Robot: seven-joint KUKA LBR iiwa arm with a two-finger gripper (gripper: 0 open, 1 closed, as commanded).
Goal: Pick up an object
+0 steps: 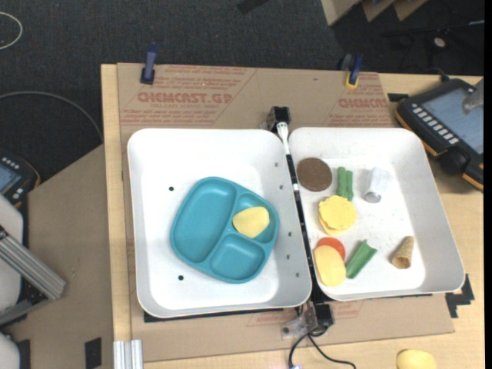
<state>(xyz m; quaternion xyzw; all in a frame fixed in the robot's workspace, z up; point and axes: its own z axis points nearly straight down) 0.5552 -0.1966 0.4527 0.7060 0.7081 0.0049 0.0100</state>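
The right bin [430, 206] holds small toy foods: a brown cookie [314, 174] at 11 o'clock, a cone [403, 252] at 4 o'clock. They sit close together, so a grab could bump two pieces. The gripper's state cannot be told.
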